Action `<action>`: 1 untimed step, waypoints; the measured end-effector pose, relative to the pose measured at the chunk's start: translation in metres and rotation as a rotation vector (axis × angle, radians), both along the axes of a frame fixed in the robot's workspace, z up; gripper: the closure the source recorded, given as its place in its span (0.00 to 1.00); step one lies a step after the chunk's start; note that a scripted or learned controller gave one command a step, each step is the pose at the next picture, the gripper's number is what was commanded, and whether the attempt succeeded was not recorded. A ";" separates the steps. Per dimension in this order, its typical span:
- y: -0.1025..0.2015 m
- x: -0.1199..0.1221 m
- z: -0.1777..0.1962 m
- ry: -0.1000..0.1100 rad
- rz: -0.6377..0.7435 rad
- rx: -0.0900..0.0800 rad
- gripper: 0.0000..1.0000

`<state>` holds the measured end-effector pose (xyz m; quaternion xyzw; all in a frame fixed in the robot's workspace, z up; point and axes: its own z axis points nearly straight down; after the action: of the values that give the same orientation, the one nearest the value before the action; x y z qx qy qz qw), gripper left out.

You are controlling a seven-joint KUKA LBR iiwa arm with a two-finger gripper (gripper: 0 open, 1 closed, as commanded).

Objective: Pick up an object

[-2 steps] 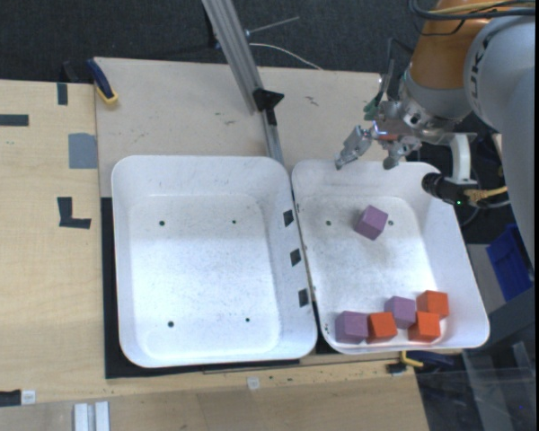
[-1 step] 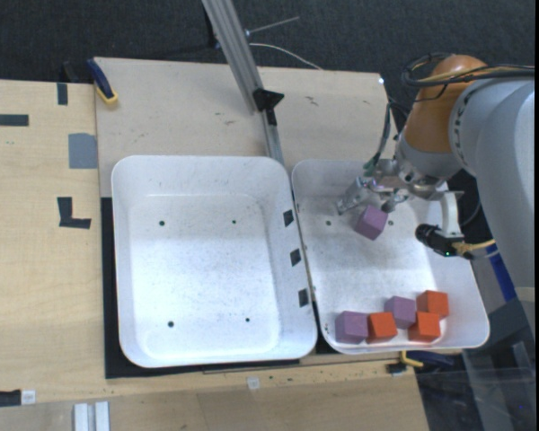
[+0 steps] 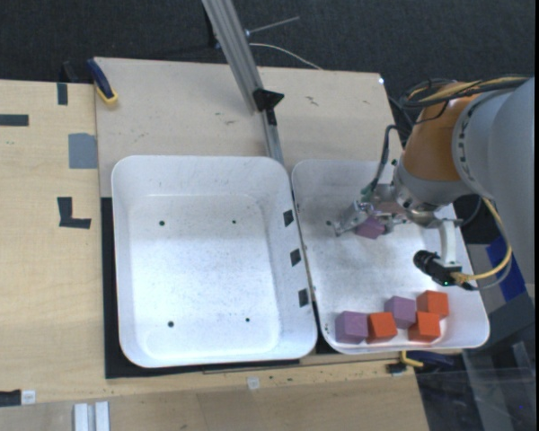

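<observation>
Two white bins sit on the wooden surface (image 3: 207, 106); in the right bin (image 3: 341, 277), the gripper (image 3: 370, 223) is clamped on a purple block (image 3: 372, 230), with other blocks (image 3: 395, 320) clustered at its near edge.

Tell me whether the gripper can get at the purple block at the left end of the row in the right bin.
Probably yes. The purple block lies uncovered along the near wall of the right bin, an orange block touching its right side. The gripper is above the same bin.

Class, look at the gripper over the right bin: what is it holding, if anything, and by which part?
A purple block sits at the gripper, apparently held by its upper sides; the exact contact cannot be told.
</observation>
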<state>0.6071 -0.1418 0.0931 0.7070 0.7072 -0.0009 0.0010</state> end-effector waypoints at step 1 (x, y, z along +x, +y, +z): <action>0.001 0.001 0.010 0.001 0.002 0.002 1.00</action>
<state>0.6081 -0.1409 0.1026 0.7063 0.7079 -0.0006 0.0003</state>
